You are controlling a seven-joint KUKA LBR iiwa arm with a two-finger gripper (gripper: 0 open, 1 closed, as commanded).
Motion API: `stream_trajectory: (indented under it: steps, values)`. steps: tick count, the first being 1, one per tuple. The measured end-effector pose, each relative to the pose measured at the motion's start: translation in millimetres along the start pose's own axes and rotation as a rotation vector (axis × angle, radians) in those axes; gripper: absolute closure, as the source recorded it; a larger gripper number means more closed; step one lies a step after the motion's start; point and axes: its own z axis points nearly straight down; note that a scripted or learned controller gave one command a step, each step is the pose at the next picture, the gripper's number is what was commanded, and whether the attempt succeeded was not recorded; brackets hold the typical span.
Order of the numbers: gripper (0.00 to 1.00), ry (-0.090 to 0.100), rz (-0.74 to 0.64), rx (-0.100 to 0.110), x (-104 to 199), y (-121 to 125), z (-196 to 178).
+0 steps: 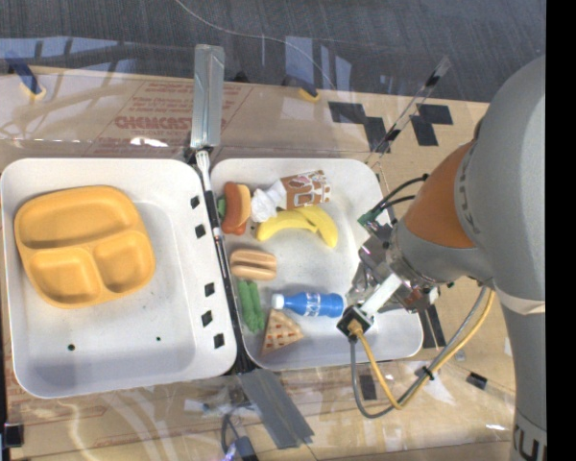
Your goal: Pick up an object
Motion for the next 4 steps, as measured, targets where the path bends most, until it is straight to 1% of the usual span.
stream_trajectory:
  steps: [1,2,3,4]
  values:
    - [0.00,0.004,-0.002,-0.003,1.6,0.2,-2.2]
    - [0.00,0.012,0.062,-0.008,20.5,7.3,35.9]
    - [0.00,0.011,0.364,-0.006,52.7,37.1,74.2]
    - [1.00,0.007,0.356,-0.001,53.4,35.1,65.6]
